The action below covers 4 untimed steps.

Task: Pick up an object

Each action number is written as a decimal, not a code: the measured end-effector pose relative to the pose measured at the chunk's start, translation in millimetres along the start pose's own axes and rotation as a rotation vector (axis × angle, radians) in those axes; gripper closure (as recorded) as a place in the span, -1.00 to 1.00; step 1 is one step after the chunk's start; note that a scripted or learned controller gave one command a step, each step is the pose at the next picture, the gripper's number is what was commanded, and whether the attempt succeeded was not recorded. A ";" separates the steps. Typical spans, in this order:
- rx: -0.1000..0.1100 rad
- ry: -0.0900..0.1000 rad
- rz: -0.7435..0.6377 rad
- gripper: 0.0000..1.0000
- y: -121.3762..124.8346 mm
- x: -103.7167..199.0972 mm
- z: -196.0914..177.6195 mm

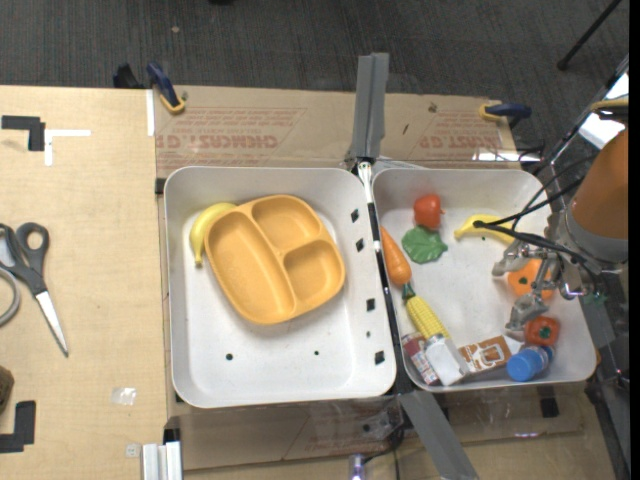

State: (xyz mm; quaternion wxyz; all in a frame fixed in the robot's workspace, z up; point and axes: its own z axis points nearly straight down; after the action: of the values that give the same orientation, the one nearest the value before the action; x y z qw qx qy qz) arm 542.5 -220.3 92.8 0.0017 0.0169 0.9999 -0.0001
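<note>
**A:** The pincer point(528, 293), metal and hung with black cables, is low over the right side of the right bin point(455, 173); can its fingers be read?

**B:** No. They are lost in clutter, so wide or narrow cannot be told, and nothing can be seen gripped between them.

**A:** What lies closest?

**B:** An orange toy point(521, 279) shows right at the metal parts, and a red-and-orange piece point(543, 330) sits just below them. A blue cap-like object point(526, 365) and a small brown carton point(485, 354) rest near the bin's lower right corner.

**A:** Further out?

**B:** A yellow banana point(476, 226) at upper right, a tomato point(428, 209) above a green leaf point(425, 246), a carrot point(395, 255) along the left wall, a corn cob point(424, 317) below it, then a white-and-red tube point(432, 359).

**A:** And the left bin point(270, 388)?

**B:** A yellow divided plate point(273, 258), with a second banana point(205, 226) tucked against its upper left edge. Scissors point(35, 273) lie on the wooden bench point(80, 368), well apart.
</note>
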 end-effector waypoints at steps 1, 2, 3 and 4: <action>0.004 -0.021 0.078 -1.00 -2.4 56.6 -5.1; 0.004 -0.021 0.071 -1.00 -2.0 56.4 -5.0; 0.004 -0.021 0.064 -1.00 -1.7 56.3 -5.0; 0.004 -0.021 0.080 -1.00 -2.2 56.6 -4.9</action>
State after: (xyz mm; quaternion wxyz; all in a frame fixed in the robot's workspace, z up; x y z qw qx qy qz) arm 485.9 -220.6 97.5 0.0122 0.0569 0.9983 -0.0024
